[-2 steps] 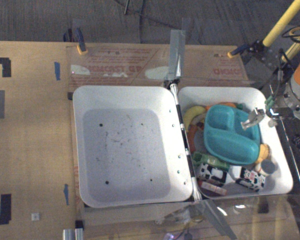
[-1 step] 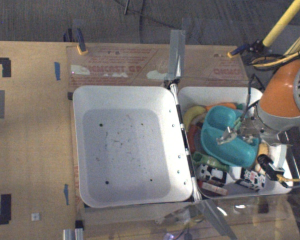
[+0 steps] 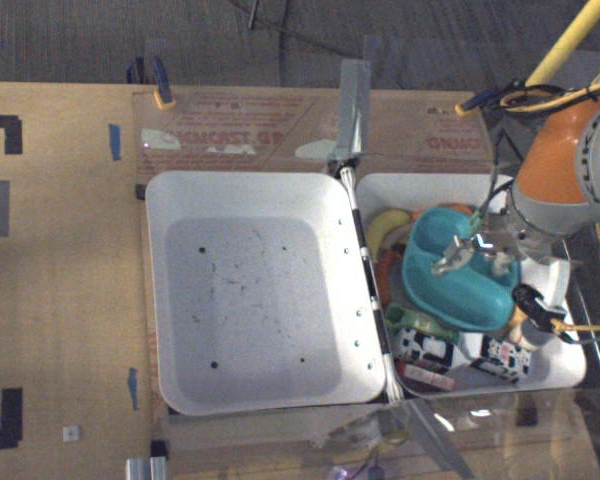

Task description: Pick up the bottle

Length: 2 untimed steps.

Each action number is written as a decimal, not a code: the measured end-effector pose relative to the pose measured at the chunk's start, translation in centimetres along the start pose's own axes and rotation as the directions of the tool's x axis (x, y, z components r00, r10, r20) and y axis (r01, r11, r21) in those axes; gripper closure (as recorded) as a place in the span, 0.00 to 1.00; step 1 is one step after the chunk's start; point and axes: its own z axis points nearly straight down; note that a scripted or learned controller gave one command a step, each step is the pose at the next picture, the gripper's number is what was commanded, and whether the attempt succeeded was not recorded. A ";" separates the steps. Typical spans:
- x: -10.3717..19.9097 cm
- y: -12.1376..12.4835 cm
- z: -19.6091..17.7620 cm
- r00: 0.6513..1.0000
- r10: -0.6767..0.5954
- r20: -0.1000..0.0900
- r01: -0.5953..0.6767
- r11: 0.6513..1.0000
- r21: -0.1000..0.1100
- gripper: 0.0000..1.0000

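- Although nothing in the clutter is plainly marked out as one, the bottle [image 3: 450, 296] is judged to be the broad teal body lying on its side in the right bin [image 3: 572, 370], on top of the other items and towards the middle of that bin.
- Its long axis is judged to run from upper left to lower right in the camera view, though the rounded outline makes this uncertain.
- Directly over its upper half the gripper [image 3: 468, 251] is seen, so the bottle lies straight below the tool, not off to a side; the coming move is judged to turn on a short descent, not a sideways shift.
- Whether the gripper is open or closed cannot be told from this slant, and nothing is seen to be held by it.
- Around the bottle a yellow banana-like piece [image 3: 385, 230] is found at the upper left and black-and-white boxes [image 3: 425, 345] at the lower edge, close enough to be nudged.
- From the right the arm [image 3: 570, 158] is brought in, with its wrist bent downward above the bin.
- Of the 2 bins, the left bin [image 3: 162, 268] lies well apart from the tool.
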 end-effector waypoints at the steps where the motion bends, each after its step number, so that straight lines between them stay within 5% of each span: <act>1: 1.4 4.6 -0.5 1.000 0.008 -0.003 -0.008 1.000 0.024 0.00; 2: 2.0 5.5 -0.5 0.999 0.038 0.010 -0.039 0.998 0.059 0.00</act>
